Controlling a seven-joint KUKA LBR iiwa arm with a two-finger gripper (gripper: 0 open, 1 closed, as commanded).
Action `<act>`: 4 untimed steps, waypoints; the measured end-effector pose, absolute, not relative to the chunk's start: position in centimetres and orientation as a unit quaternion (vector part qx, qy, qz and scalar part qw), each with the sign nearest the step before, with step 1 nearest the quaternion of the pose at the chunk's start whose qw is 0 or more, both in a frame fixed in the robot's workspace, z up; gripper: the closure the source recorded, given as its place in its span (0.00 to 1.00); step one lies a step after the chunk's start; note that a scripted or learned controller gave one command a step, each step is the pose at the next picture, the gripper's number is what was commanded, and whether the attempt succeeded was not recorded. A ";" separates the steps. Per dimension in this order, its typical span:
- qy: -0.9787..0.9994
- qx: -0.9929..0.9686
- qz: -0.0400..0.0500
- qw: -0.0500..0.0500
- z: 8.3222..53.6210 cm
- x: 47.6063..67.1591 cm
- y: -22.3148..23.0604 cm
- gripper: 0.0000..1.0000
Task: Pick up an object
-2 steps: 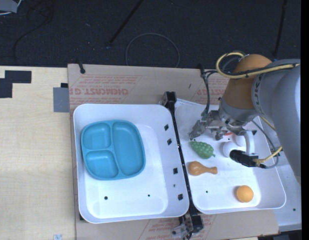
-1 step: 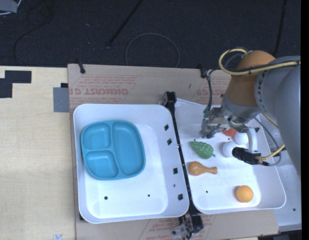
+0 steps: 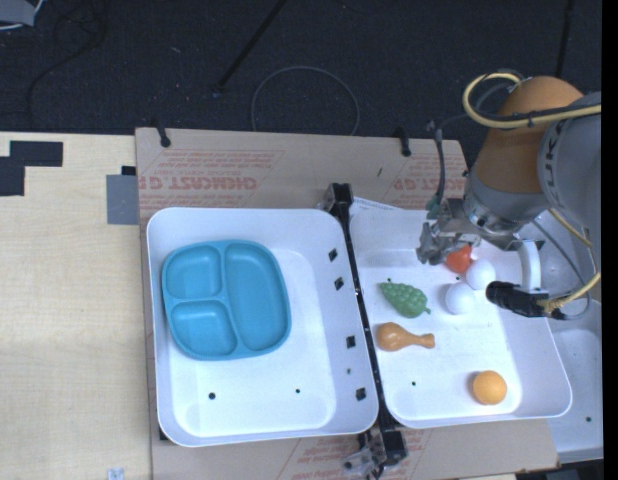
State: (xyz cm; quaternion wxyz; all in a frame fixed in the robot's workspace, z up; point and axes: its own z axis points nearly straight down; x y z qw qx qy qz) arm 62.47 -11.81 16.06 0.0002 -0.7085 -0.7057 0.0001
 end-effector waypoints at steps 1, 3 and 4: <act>-0.707 -0.707 -0.001 -0.001 22.0 62.9 -11.2 1.00; -0.708 -0.706 0.001 0.003 21.9 61.9 -6.6 1.00; -0.708 -0.706 0.001 0.002 23.0 60.6 -1.5 1.00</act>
